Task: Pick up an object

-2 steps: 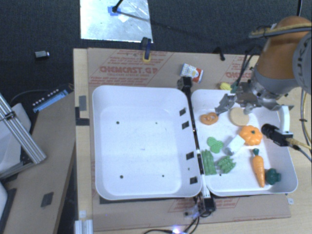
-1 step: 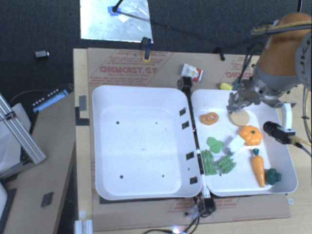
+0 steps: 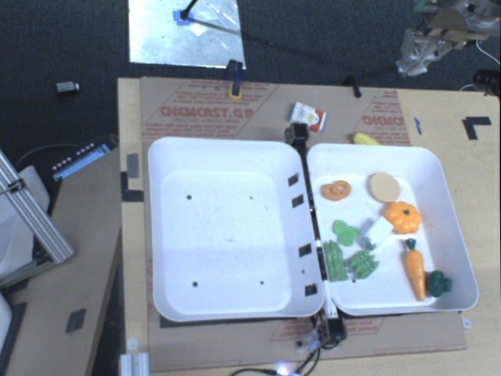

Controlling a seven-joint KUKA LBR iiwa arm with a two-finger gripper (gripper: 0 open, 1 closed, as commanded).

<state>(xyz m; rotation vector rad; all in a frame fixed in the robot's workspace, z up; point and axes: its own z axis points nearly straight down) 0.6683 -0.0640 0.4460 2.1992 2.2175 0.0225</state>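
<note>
The gripper [image 3: 416, 56] hangs in the upper right corner of the frame, well above and behind the bench, and at that height and angle it cannot be told how its jaws stand; nothing is seen caught in it. Everything worth picking lies in the right bin [image 3: 446, 186], which sits in the lower right half of the picture, hinged or clipped against the left bin [image 3: 156, 178] along a dark seam down the middle. The items cluster toward the centre and right of that bin's floor: a pretzel [image 3: 336, 190] and a round tan biscuit [image 3: 384, 186] toward the back, a small orange pumpkin [image 3: 402, 217] just below the biscuit, a carrot [image 3: 415, 269] lying lengthwise near the right wall with a dark green broccoli piece [image 3: 437, 283] touching its lower end, and a loose group of green vegetables [image 3: 345, 251] close to the seam. They look scattered as if tipped in, not set out, so several touch or crowd each other. The pretzel and the biscuit lie apart from their neighbours, which would probably make either an easier target than the crowded greens. A yellow banana [image 3: 365, 139] rests on the cardboard just outside the bin's back rim. The pick looks not yet begun; the arm would need to come down and leftward over the bin.
</note>
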